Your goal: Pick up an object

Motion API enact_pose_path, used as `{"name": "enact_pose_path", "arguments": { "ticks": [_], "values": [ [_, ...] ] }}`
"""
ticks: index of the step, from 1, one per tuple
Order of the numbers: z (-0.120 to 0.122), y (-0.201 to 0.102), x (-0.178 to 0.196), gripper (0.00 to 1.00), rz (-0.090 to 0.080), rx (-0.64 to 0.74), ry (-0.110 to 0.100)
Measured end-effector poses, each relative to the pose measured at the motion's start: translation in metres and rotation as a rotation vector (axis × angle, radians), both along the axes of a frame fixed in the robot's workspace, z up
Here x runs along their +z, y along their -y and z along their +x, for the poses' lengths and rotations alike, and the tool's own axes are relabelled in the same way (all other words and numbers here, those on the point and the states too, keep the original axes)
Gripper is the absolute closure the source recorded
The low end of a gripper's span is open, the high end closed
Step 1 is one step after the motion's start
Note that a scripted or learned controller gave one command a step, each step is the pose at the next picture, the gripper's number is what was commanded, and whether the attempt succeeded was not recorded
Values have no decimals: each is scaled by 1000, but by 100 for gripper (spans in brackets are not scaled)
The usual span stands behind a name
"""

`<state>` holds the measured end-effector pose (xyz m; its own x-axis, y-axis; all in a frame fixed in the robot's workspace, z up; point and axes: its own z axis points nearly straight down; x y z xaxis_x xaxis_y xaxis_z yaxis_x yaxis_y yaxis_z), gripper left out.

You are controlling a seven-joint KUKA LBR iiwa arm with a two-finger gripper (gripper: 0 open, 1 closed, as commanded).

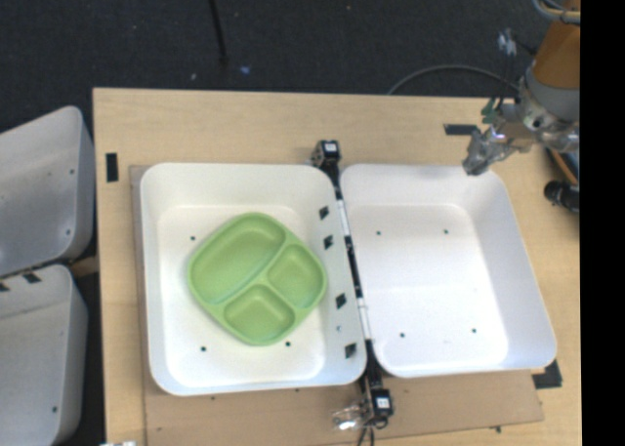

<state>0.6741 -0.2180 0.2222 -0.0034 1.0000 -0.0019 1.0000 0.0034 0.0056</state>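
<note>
A green plate (256, 278) with three compartments lies flat in the left white bin (161, 356), a little right of its middle. The arm comes in at the top right, its orange band above the wrist. My gripper (479, 158) hangs over the far rim of the right white bin (518, 337), near that bin's back right corner, well away from the plate. Nothing shows between or below its fingers.
Both bins sit side by side on a wooden bench (244, 127), joined by a row of black clips (342, 268) down the middle. A black cable (430, 78) loops at the back right. White panels (39, 200) stand off the bench's left side.
</note>
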Motion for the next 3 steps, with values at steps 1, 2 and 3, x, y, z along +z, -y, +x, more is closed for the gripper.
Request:
{"name": "enact_pose_path", "arguments": {
  "ticks": [1, 2, 3],
  "values": [
    [1, 1, 38, 100, 0, 1, 0],
    [2, -42, 30, 100, 1, 1, -4],
    [-5, -97, 34, 100, 2, 3, -4]
  ]
}}
